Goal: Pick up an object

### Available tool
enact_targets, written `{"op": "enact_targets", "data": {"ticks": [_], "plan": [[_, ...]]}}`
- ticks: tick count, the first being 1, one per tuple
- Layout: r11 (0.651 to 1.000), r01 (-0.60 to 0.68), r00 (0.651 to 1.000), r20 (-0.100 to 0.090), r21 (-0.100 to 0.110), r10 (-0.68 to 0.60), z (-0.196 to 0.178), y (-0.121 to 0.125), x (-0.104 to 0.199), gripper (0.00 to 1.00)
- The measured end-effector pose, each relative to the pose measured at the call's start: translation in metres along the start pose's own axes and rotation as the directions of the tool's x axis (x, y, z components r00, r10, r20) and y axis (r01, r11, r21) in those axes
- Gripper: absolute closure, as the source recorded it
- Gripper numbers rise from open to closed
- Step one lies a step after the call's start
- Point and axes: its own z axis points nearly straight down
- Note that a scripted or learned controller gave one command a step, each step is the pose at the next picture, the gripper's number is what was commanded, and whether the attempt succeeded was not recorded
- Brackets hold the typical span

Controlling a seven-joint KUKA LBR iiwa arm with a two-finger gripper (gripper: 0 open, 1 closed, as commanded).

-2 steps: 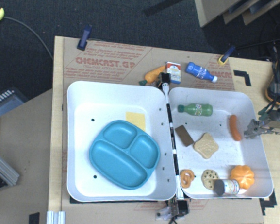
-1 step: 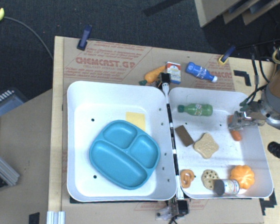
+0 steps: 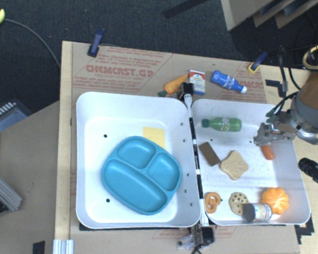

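My gripper point(image 3: 267, 140) hangs over the right side of the right bin point(image 3: 284, 217), just above a small orange carrot-like piece point(image 3: 268, 152). In that bin lie a green bottle point(image 3: 222, 123), a brown chocolate bar point(image 3: 208, 153), a slice of toast point(image 3: 233, 165), a pretzel point(image 3: 212, 201), a cookie point(image 3: 237, 201), a small can point(image 3: 256, 212) and an orange pumpkin point(image 3: 275, 199). A blue divided plate point(image 3: 140, 173) and a yellow cheese slice point(image 3: 154, 135) sit in the left bin point(image 3: 93, 118).
Behind the bins on the cardboard lie a blue bottle point(image 3: 228, 81), a small milk carton point(image 3: 196, 81) and an orange carrot point(image 3: 175, 84). Blue clamps point(image 3: 95, 42) hold the board's back edge.
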Motion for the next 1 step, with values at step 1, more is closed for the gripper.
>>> {"op": "enact_targets", "data": {"ticks": [1], "plan": [[1.000, -0.001, 1.000, 0.000, 0.001, 0.001, 0.0003, -0.0003, -0.0004, 0.00]]}}
